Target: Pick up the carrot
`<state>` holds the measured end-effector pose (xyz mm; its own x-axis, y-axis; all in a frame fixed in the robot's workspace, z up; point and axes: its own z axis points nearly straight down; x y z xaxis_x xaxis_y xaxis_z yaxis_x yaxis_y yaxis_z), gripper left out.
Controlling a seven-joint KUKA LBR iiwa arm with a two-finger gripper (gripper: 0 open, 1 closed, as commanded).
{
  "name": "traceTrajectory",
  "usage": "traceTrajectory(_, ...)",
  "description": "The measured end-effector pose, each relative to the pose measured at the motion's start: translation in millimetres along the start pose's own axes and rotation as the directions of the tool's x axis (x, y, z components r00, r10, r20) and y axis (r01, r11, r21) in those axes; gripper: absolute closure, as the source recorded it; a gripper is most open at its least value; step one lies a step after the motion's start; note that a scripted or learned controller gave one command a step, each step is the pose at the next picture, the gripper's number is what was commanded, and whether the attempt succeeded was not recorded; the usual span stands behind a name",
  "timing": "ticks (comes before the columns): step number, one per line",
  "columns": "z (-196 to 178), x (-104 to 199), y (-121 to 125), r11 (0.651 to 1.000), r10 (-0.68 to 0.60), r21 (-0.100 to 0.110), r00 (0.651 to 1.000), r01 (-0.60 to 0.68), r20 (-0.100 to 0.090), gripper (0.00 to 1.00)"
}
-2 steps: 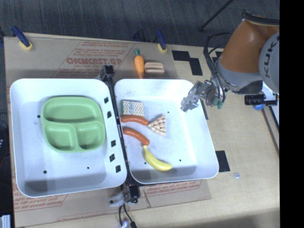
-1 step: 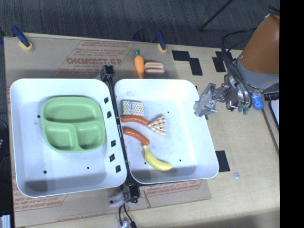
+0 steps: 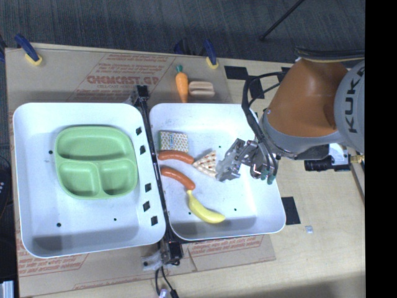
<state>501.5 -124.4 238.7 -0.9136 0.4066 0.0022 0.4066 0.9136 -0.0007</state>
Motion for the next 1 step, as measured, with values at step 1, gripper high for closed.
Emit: traceTrajectory(1,-57.8,-12.8,-90.0,0.992,-0.127,0.001,0.992,0.127,0.003,1.00)
